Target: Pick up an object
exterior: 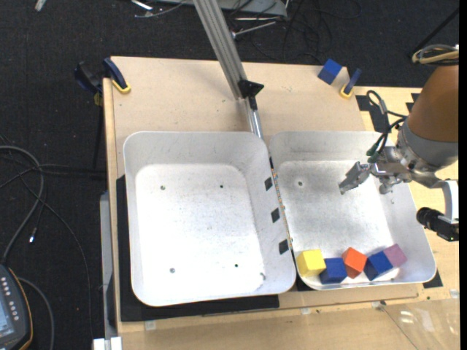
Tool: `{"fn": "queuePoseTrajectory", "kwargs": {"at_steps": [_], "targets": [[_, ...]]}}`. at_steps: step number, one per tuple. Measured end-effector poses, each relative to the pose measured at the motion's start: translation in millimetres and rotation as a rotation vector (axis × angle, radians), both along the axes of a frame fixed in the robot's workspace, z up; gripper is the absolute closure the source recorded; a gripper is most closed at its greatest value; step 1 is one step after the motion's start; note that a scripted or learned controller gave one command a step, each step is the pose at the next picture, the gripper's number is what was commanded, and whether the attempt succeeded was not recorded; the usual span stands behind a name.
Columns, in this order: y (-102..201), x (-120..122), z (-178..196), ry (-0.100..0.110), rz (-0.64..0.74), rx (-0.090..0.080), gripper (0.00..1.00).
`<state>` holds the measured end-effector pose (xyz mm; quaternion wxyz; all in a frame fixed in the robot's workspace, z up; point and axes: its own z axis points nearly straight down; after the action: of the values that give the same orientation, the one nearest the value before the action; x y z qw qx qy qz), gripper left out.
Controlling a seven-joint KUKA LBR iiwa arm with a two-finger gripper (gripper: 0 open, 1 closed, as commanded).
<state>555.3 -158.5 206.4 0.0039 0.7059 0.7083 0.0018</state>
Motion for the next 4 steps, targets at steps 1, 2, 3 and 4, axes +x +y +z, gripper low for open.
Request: {"fn": "queuePoseTrajectory", "kwargs": {"at_steps": [1,2,3,4], "targets": [[-16,23,103,-0.002,0.000,-0.001,0.00],[20,59,-85,0.014,0.001,0.004,0.00],[28,99,-93,0.005,0.002,0.003,0.00],[-62,91,29,-0.002,-0.009,-0.004,0.00]]}}
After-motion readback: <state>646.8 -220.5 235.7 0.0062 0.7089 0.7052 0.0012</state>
